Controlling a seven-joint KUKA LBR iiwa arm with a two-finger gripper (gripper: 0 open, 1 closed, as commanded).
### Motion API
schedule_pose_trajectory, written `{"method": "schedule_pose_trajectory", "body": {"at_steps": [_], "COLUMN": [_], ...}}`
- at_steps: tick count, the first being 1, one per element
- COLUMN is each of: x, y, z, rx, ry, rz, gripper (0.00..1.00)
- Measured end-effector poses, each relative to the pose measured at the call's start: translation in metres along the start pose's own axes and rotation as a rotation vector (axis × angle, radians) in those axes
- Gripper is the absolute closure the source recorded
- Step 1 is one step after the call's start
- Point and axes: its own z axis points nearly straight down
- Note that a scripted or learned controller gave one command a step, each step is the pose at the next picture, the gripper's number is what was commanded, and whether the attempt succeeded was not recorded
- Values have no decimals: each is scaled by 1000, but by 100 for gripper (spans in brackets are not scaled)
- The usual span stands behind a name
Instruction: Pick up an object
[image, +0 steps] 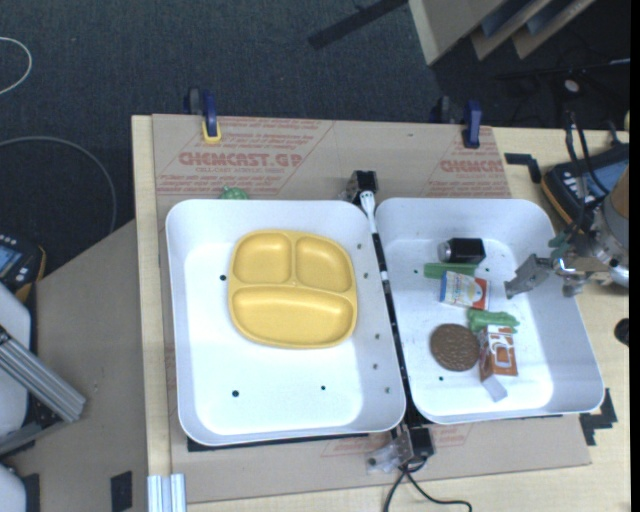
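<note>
- The gripper (528, 275) is hanging over the right bin (570, 380), near its 3 o'clock rim, and I cannot tell how it is set; nothing is showing in it.
- The candidates are all lying in that right bin, clustered around its middle, at about 9 o'clock from the gripper.
- A small black block (465, 249) is sitting at the cluster's 12 o'clock; it is looking rigid and compact, probably the easiest to pinch across its short sides.
- A green marker-like stick (445, 270) is lying just below it, touching or overlapping a small printed packet (463, 291); the stick is likely light and stiff but apt to roll.
- The packet is looking thin and flat, so it is probably hard to get under; an edge grab would be risky.
- A brown round disc (456, 348) is resting at the cluster's 7 o'clock; it is lying flat and may slip unless taken across its diameter.
- A second green piece (493, 320) and an orange-and-white wrapper (499, 358) are lying at 4 to 5 o'clock, looking soft and crinkly, likely to deform.
- The left bin (200, 330) is holding a yellow divided plate (293, 288), broad and smooth, too wide for an easy pinch except at its rim.
</note>
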Motion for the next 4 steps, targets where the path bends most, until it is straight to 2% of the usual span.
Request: {"method": "schedule_pose_trajectory", "body": {"at_steps": [1,2,3,4], "x": [0,17,147,164], "y": [1,-41,-46,-46], "z": [-11,-22,15,-94], "rx": [-3,3,7,-5], "ry": [-1,2,6,-1], "rz": [-1,1,-12,-3], "gripper": [100,100,100,100]}}
